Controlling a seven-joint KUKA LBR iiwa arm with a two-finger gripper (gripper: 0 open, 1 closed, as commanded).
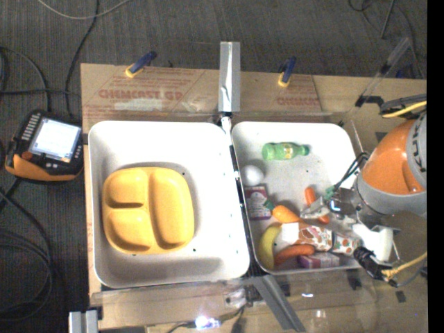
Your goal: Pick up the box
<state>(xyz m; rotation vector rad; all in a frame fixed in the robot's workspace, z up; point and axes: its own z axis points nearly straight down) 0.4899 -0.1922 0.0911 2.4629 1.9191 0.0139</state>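
Several boxes lie in the right bin (347, 139). A red and white printed carton (320, 238) lies flat near the front right, and a small purple box (320, 261) sits just in front of it. A maroon and white packet (257, 202) rests by the left wall. My gripper (333, 205) hangs over the bin's right side, just behind the printed carton and beside an orange piece (310, 195). The grey wrist with its orange band (390, 166) leans in from the right. I see no box between its tips.
A green bottle (284, 150), a white ball (252, 175), a carrot (285, 214), a banana (267, 245) and a red sausage-like item (294, 251) share the right bin. The left bin (97, 144) holds a yellow divided tray (148, 209). A teach pendant (47, 146) lies at far left.
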